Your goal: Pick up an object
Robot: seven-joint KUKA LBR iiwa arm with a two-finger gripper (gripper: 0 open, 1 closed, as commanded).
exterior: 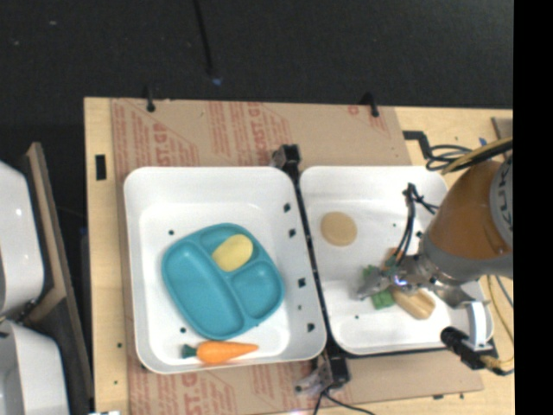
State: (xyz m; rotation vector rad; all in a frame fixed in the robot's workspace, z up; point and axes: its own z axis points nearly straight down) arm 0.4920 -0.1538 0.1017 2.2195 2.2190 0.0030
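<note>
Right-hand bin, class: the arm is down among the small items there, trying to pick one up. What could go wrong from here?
1. The gripper is low over a green item and a tan block lying close together, so it may nudge one while closing on the other.
2. Both lie near the right-hand bin front wall, so a push could wedge them against it.
3. The arm hides part of the cluster, so a miss could go unnoticed.

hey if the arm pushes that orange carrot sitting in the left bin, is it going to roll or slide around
Probably it would roll. The carrot looks rounded and tapered, so a push from the side may send it curving rather than straight. It lies close to the left bin front wall, beside the blue tray, which could stop it quickly. Its smooth look suggests plastic, likely light and a bit slippery.
</note>
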